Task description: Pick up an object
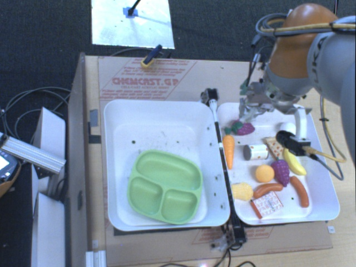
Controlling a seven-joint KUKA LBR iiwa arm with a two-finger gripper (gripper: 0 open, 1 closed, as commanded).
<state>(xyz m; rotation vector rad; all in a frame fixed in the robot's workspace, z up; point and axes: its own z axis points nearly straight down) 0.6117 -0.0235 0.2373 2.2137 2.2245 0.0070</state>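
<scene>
Widest of all, the tabletop (167, 77) wears a brown cardboard sheet with "CHEMCAST GP" printed on it in red, and the smaller red lines beneath are too fine to read. In from the right comes the grey arm (320, 54), its orange band up high, bending down over the far end of the right bin (329, 204). The left bin (119, 127) sits touching it, side by side, and holds a green plate (165, 186) with three compartments, lying flat toward the near end. Now the hand (247, 117): it is low over the right bin's far left corner, and whether it is wide or narrow I cannot tell. Just under it lies the purple toy fruit (245, 128), green-tipped, and nothing shows it gripped. Crowded company here! A carrot (228, 151) runs along the left wall just beside it, a white can (256, 152) and a cracker (273, 146) sit near on the right, and a banana (293, 163) lies beyond those. Nearer the camera are an orange ball (265, 173), a purple grape bunch (281, 172), two sausages (267, 190) and a yellow lump (242, 191). Smallest, a red-and-white pack (266, 204), its print unreadable.
</scene>
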